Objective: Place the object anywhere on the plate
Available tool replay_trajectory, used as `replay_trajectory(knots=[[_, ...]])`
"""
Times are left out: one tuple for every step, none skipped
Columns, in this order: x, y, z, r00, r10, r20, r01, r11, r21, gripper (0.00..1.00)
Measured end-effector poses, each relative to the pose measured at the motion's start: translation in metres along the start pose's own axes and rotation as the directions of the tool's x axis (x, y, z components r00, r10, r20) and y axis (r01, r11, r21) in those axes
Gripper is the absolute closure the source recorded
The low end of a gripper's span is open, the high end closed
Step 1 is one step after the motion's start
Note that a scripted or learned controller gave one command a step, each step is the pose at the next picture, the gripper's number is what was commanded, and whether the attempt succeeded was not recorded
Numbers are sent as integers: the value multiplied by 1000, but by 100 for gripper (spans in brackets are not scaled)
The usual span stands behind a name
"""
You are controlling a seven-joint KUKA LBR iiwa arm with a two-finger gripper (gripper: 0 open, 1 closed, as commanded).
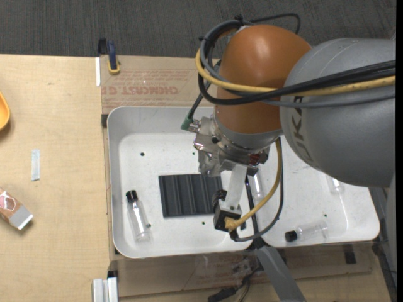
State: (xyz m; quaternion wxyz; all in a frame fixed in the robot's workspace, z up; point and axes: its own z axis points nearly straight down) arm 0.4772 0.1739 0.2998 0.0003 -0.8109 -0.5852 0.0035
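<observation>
Camera view: the arm [327, 106] is seen reaching in over the seam between the two bins, with the gripper [210, 162] hung above the plate's far right corner. Whether the gripper is open or shut cannot be told, as it is masked by the wrist; nothing is seen held in it.

The plate [186, 195], a dark ribbed slab, is laid flat in the left bin [145, 137]. One vial [135, 216] with a black cap is found in that bin, lying apart from the plate near the left wall. A second vial [305, 233] is lying in the right bin [352, 212] near its front rim.

No vial is on the plate, so the placing is judged not yet done. The step in hand is judged to be either a pick or a release, though which cannot be settled. If a pick is meant, the gripper would need to be brought well left to the near vial, then lowered along its length.
</observation>
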Motion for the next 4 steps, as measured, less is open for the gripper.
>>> replay_trajectory(knots=[[15, -4, -25, 976, -216, -1, 216, 976, -3, 100], [-62, 21, -36, 961, -276, -1, 276, 961, -2, 100], [-31, 11, 39, 988, -154, -1, 154, 988, -1, 100], [-23, 8, -79, 996, -93, -1, 93, 996, -3, 100]])
